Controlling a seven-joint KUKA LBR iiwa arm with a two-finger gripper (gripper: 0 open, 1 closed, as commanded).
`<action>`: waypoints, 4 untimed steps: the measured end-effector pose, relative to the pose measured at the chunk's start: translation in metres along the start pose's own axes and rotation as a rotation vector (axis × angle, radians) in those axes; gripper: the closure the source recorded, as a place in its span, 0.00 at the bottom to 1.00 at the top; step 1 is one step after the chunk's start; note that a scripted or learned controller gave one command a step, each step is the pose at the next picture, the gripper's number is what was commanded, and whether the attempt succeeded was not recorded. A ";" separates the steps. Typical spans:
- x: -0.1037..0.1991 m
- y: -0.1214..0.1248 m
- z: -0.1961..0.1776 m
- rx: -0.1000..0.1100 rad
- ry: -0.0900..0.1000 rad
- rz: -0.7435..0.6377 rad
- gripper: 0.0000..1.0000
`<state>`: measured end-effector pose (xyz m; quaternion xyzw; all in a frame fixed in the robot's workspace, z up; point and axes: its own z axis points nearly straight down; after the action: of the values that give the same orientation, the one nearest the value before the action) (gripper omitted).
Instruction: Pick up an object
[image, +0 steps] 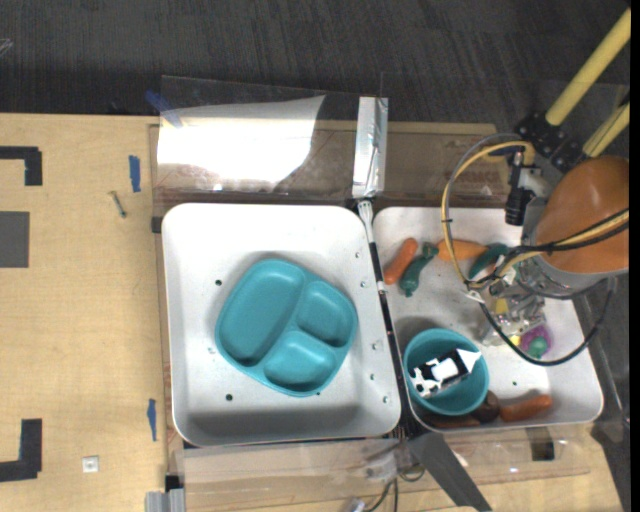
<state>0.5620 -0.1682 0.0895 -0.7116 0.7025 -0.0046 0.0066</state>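
Dark carpet surrounds the bench. My gripper hangs over the right bin's right edge, above a purple-green toy. Its state I can't tell. The toy looks light, small and probably slippery; I'd pinch across its middle.

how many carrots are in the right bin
2 that I can see. One carrot lies near the right bin's upper left; another sits beside it, partly behind cables. The arm may hide others.
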 end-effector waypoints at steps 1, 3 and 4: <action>-0.009 -0.002 0.001 -0.008 -0.002 -0.454 1.00; -0.053 0.046 -0.009 0.008 0.042 -0.826 1.00; -0.043 0.067 -0.001 -0.003 0.002 -1.216 1.00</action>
<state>0.4948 -0.1262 0.0894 -0.9854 0.1699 -0.0075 0.0012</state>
